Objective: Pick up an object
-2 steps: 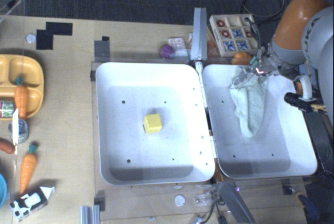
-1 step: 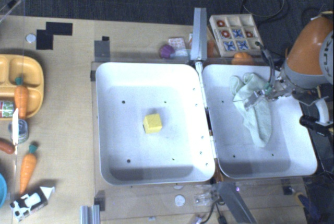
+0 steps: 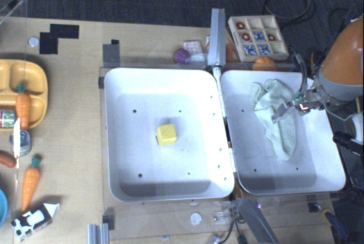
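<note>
A small yellow block [image 3: 166, 134] lies near the middle of the left white bin [image 3: 122, 123]. A crumpled pale green cloth [image 3: 278, 123] is spread in the right white bin [image 3: 318, 174], from its upper middle down toward its centre. My gripper [image 3: 291, 107] reaches in from the right and sits low over the cloth's right side. It is touching the fabric or just above it. The grey arm with its orange band [image 3: 346, 58] rises at the right edge.
Behind the bins stand a tic-tac-toe board [image 3: 259, 37], an orange ball [image 3: 263, 62] and a purple toy [image 3: 181, 56]. A yellow tray [image 3: 34, 86] with toy food and loose carrots [image 3: 29, 180] lies on the bench at the far left. A metal divider [image 3: 216, 38] stands between the bins' back corners.
</note>
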Robot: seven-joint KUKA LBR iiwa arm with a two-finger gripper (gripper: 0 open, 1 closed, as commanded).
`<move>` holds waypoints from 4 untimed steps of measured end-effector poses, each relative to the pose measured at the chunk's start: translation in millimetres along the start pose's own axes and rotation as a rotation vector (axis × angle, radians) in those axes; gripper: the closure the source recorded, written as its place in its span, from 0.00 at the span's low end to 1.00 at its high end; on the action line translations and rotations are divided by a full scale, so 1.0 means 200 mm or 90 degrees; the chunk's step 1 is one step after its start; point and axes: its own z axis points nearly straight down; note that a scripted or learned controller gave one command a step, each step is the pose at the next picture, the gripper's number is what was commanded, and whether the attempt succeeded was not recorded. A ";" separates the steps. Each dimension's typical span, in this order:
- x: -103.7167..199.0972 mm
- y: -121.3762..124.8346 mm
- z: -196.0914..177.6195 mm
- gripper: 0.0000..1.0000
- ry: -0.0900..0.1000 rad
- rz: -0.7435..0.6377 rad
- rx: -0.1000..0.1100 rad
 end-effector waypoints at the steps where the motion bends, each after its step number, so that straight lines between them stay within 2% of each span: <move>1: -0.18 0.44 0.31 0.00 -0.001 0.154 -0.001; 2: -0.16 0.22 0.30 0.00 -0.002 -0.071 -0.002; 3: 0.10 0.41 0.30 0.00 -0.002 -0.198 -0.004; 4: 0.00 0.47 0.27 0.00 0.008 -0.121 0.006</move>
